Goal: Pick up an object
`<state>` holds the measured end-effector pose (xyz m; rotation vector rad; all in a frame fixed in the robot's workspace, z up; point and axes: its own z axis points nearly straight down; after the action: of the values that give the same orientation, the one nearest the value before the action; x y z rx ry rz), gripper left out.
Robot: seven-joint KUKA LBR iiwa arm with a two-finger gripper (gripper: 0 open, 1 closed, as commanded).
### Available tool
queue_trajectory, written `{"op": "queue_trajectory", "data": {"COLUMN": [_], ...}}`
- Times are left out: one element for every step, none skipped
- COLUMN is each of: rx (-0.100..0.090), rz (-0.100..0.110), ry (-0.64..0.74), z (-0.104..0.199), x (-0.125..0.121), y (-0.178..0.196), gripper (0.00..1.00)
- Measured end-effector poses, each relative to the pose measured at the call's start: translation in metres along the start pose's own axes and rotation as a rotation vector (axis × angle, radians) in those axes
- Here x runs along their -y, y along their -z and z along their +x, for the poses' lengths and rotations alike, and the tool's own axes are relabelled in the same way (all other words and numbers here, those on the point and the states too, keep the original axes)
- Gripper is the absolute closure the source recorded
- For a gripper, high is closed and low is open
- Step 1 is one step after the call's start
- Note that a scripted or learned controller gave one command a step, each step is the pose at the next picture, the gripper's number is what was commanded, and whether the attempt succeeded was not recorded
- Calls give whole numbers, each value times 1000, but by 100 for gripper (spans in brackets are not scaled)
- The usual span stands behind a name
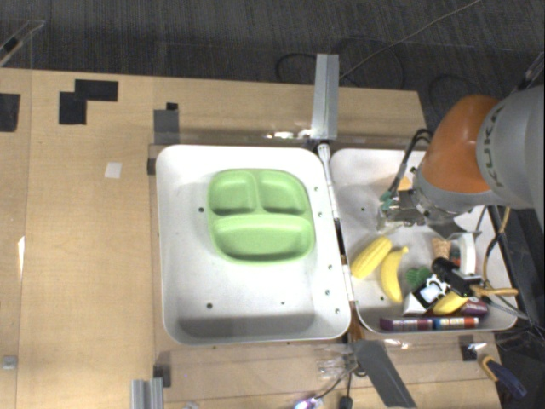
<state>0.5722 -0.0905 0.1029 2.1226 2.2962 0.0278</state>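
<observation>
Step in hand: approach, as I judge it; the gripper (pixel 393 212) hangs low in the right bin (pixel 362 170), just above and to the upper right of the bananas (pixel 381 265), with nothing visibly in it.
Fingers: hidden under the wrist and cabling, so I cannot tell whether they stand wide or narrow.
Target location: two yellow bananas lie near the bin's left wall, close together, apart from the clutter in the lower right corner.
Long axis: the left banana runs diagonally from lower left to upper right; the right one runs nearly straight up and down the view, curving slightly.
Doing it well: close across the narrow width of one banana, at its middle, with the closing line set square to that fruit's long axis.
Risk: the bananas lie so close that a descent between them may nudge both.
Clutter: markers (pixel 430 321) along the bin's front edge, best avoided.
Left bin (pixel 183 228): holds a green divided tray (pixel 259 214).
</observation>
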Motion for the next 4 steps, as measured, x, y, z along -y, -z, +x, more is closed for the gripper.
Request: {"op": "queue_trajectory", "data": {"rx": [0,7,6,5], "rz": [18,20,19,7], "ry": [126,-489,-480,-445], "z": [73,21,21,-8], "x": [34,34,32,75], "y": [83,82,92,-10], "gripper": [100,100,100,100]}}
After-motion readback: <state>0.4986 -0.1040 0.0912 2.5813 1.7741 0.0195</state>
